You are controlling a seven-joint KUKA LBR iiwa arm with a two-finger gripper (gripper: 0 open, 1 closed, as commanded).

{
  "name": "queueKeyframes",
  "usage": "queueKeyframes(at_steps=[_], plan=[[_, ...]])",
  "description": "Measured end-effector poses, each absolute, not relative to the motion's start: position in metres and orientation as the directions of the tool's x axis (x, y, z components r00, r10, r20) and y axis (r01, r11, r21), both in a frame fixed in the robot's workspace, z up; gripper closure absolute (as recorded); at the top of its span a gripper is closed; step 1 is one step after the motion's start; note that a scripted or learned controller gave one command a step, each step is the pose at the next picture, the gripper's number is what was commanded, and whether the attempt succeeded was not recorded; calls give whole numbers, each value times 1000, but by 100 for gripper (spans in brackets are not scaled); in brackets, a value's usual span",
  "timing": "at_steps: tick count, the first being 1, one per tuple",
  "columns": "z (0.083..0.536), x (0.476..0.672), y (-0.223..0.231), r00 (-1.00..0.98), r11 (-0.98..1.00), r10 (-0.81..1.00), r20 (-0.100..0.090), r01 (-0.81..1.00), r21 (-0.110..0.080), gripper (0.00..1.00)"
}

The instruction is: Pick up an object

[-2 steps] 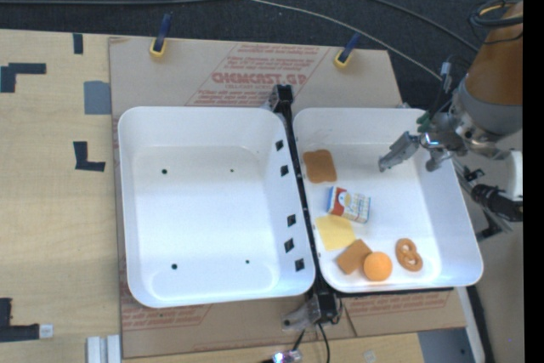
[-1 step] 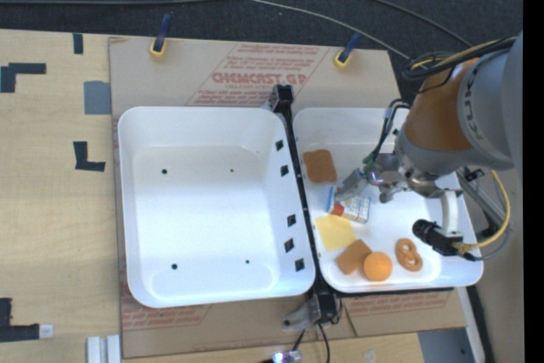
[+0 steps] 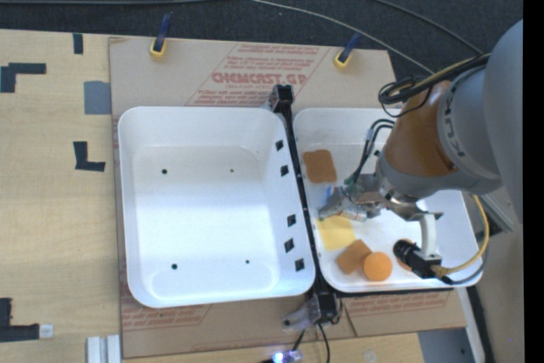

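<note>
The gripper (image 3: 340, 204) hangs low inside the right bin (image 3: 459, 221), just above a pale yellow block (image 3: 334, 232); whether it is spread or pressed together cannot be told. A brown square (image 3: 320, 166) lies behind it. A brown block (image 3: 353, 257) touches an orange ball (image 3: 377, 267) near the front wall. The left bin (image 3: 204, 208) adjoins.

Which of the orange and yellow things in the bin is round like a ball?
The orange ball, near the right bin's front edge. The brown block touching it, the yellow piece and the brown square have flat sides.
</note>
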State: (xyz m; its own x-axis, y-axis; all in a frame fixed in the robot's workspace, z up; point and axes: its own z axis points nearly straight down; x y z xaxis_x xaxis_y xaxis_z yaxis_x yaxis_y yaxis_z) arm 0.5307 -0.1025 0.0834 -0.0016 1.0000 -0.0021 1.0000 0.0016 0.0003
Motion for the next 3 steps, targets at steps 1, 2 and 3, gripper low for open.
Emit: queueKeyframes(at_steps=[1,2,3], plan=[[86,515,-115,-1,1,1000,-1,1000,4,0],[86,527,-98,-2,2,1000,-2,1000,3,0],[86,590,-111,-2,2,1000,-2,1000,5,0]])
